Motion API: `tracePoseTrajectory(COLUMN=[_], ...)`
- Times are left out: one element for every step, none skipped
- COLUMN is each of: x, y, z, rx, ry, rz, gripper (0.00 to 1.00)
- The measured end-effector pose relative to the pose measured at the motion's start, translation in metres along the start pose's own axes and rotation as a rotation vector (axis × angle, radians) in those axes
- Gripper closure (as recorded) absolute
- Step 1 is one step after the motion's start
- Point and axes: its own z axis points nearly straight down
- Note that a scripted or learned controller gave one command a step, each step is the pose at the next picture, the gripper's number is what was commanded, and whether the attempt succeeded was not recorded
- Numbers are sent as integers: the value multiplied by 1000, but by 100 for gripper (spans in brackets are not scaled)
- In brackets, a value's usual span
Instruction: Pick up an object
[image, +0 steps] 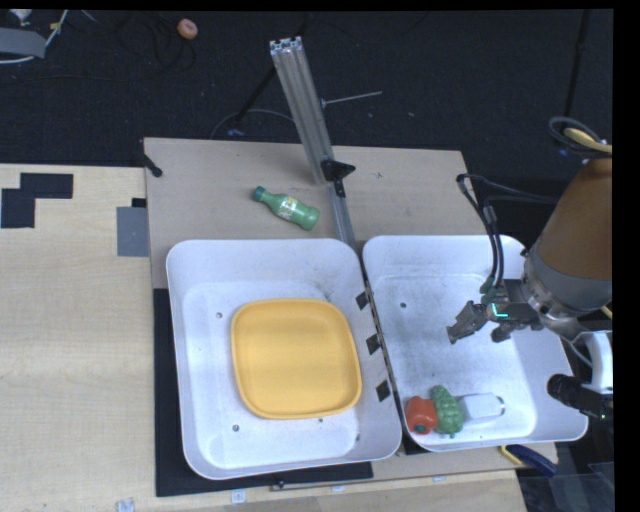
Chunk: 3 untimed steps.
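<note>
The dark two-finger gripper (472, 325) is seen over the open middle of the right shallow white bin (420, 265), its fingers spread apart with nothing between them. Bare floor lies around it, clear of the rims. One red and green vegetable-shaped toy (434, 412) and one flat white piece (483, 406) lie near that bin's front edge. One square yellow plastic plate (295, 356) fills the left white bin (200, 270). One small green bottle (286, 207) lies on the bench behind the bins.

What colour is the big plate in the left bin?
The plate is yellow, seen in the camera view.
</note>
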Motion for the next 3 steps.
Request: tracePoseTrajectory(x=[0, -8, -5], y=[0, 1, 5], z=[0, 47, 91], rx=[0, 4, 4], ry=[0, 0, 0], rz=[0, 1, -1], gripper=[0, 0, 0])
